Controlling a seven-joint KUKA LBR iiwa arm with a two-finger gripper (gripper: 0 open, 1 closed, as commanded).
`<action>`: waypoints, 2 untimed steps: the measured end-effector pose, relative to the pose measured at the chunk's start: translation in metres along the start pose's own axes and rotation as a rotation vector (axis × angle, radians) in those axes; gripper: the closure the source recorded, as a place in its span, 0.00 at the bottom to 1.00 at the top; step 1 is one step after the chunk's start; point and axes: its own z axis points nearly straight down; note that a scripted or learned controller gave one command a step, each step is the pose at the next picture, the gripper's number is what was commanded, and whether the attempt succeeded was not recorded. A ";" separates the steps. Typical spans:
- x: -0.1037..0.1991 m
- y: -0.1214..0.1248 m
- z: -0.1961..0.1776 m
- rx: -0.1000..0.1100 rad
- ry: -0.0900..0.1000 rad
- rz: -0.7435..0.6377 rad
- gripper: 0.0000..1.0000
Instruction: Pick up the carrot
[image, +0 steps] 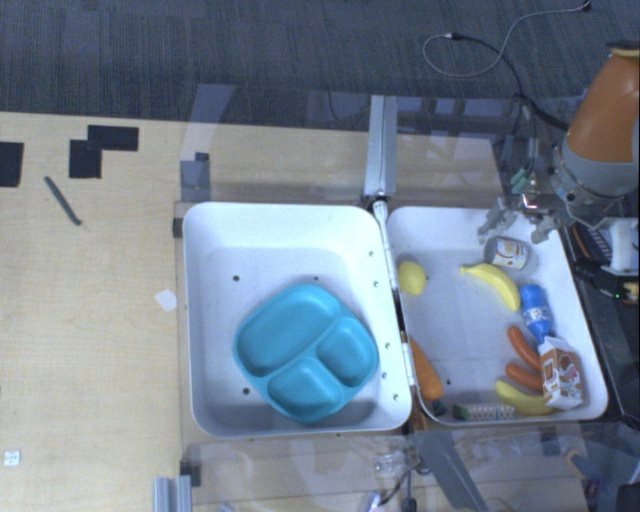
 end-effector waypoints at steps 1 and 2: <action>0.037 -0.037 0.123 0.002 0.001 0.049 0.00; 0.035 -0.093 0.131 -0.011 0.000 -0.001 0.00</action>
